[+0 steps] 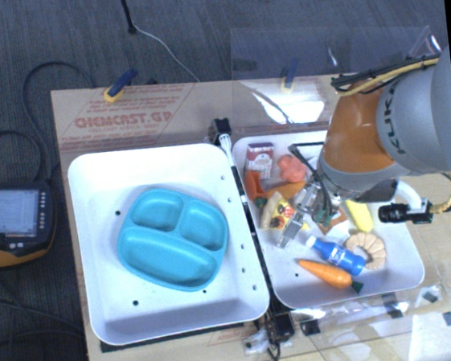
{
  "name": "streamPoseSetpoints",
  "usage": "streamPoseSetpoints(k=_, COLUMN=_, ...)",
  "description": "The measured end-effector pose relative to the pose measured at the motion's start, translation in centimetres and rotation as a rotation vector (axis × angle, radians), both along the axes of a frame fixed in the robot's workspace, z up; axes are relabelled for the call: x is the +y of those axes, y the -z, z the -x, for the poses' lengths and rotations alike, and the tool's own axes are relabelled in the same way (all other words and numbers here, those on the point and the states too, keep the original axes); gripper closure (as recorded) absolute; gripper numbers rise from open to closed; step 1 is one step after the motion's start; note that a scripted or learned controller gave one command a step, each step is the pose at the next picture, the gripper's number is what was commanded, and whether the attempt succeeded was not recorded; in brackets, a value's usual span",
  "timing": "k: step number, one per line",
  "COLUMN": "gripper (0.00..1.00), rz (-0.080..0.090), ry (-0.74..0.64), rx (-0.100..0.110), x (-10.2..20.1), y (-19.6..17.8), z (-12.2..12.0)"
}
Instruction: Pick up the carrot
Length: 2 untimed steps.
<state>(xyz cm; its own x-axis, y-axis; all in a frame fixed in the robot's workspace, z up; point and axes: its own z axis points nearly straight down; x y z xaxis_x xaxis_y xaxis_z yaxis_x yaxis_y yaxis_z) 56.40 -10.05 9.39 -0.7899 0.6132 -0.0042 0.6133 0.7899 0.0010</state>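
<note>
The carrot (pixel 323 271), orange with a small green end, lies near the front of the right bin (pixel 402 277), pointing left. My gripper (pixel 298 217) hangs over the middle of that bin, above and slightly left of the carrot and apart from it. Its metal fingers (pixel 290 231) look open, with nothing between them. The grey arm with its orange band (pixel 358 132) reaches in from the right and hides part of the bin's back.
Crowding the right bin are a blue bottle (pixel 339 256) touching the carrot, a beige ring-shaped toy (pixel 369 247), a yellow piece (pixel 360 215), a pink item (pixel 292 168) and a small packet (pixel 260 160). The left bin (pixel 103 311) holds a blue divided plate (pixel 174 236).
</note>
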Motion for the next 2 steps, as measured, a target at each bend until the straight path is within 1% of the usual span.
streamPoseSetpoints(k=1, gripper=0.0, rz=-0.002, ry=0.284, rx=-0.007, x=0.0, y=0.4, z=-3.1)
streamPoseSetpoints(k=2, gripper=0.0, rz=0.0, ry=0.202, rx=-0.009, x=-2.1, y=0.3, z=6.3)
